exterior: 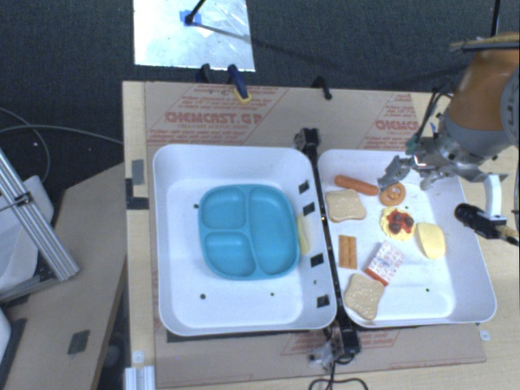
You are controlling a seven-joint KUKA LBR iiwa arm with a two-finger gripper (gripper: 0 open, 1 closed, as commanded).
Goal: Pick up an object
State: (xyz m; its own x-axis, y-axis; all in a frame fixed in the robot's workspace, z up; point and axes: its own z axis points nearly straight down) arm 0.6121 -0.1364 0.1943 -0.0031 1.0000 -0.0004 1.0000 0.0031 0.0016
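Arm [487, 96] cut off by right edge, upper right. Gripper [410, 171] fingers too blurred to tell apart. Yellow item [304, 236] mostly hidden behind blue tray [248, 230], center. Rail [28, 218] cut off at left edge.

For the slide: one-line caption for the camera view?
Grey KUKA arm's end effector hovers over toy food in the right white bin; a blue divided plastic plate sits in the left white bin.

A robotics lab: two white bins [244, 157] on printed cardboard [211, 112] over dark carpet [65, 47], toy food [382, 234], loose cables [32, 132], aluminium framing [36, 226].
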